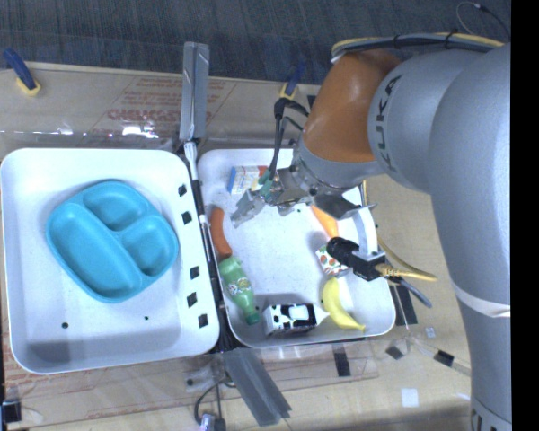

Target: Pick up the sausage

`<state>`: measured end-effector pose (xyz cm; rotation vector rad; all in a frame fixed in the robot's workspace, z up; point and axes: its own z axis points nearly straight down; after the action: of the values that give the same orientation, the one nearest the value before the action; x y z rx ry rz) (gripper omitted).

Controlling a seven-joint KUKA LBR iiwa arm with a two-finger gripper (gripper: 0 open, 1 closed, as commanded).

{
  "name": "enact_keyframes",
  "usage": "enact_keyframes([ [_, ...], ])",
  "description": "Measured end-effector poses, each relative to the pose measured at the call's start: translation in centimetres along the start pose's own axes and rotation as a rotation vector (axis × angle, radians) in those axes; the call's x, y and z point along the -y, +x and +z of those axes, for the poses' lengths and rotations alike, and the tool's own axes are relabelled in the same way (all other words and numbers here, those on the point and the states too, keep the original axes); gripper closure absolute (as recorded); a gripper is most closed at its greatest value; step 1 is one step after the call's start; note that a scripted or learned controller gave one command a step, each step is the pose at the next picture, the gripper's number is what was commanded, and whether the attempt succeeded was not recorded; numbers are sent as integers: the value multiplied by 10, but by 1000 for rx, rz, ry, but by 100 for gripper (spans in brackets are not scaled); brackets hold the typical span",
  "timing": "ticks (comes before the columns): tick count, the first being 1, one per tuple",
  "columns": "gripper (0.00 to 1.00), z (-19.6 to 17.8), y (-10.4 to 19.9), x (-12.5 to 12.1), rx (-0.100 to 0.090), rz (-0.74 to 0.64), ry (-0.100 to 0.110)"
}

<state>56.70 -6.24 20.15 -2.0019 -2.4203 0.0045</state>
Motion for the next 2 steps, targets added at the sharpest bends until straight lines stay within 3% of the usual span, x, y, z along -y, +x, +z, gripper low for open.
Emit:
enact_keyframes([
  [1, 0, 10, 38, -26, 0, 9, -2],
  [2, 0, 10, 86, -2, -1, -28, 1],
])
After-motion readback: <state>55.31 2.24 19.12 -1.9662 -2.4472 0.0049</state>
